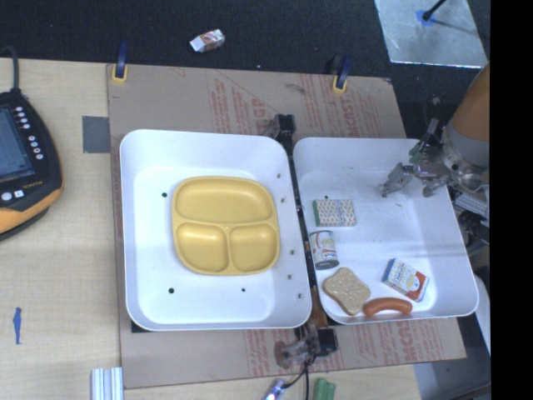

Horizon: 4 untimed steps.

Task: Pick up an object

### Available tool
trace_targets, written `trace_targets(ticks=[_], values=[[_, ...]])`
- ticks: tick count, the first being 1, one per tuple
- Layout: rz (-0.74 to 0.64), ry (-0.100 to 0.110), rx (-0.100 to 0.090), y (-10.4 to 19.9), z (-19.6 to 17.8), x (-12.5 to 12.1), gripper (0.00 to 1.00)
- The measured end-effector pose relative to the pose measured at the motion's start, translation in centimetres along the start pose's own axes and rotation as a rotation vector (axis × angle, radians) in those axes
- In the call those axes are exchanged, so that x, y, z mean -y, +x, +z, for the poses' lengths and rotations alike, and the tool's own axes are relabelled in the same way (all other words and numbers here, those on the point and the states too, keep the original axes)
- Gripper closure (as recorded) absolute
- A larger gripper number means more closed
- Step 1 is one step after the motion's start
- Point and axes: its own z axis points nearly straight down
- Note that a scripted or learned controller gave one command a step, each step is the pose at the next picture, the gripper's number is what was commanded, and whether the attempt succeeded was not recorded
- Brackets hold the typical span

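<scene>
Nothing picked yet, as far as I can judge. Nearest in the right bin [466, 248]: a hot dog [386, 307] along the near wall, a slice of toast [346, 290] just left of it and touching or almost touching, and a small carton [405, 278] to their right. A bit farther back, a small can [323, 249] lies on its side against the bin's left wall, and past that a flat speckled green-white packet [334, 213]. All five lie on the bin floor, none lifted, so any of them could be the pick target; can't tell which one is meant. Left bin [141, 223] holds only a yellow three-compartment tray [225, 223], flat and centred. Far right: the gripper [414, 177] hangs over the far right part of the right bin, fingers spread wide, nothing between them, well apart from every object. The closest item is the packet, to its near left. What's left, by my read: move over a target, descend, close, lift, so basically the whole grasp. A teach pendant [21, 169] sits on the bench far left, out of play.
</scene>
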Motion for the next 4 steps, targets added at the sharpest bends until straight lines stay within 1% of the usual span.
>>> trace_targets(ticks=[1,2,3,4], values=[[-0.004,0.005,-0.002,5.5,3.8,9.8,0.00],[-0.003,0.000,-0.001,1.5,2.5,-0.1,0.00],[-0.003,0.001,-0.002,7.9,3.7,-4.3,0.00],[-0.005,0.004,-0.001,12.0,3.7,-0.5,0.00]])
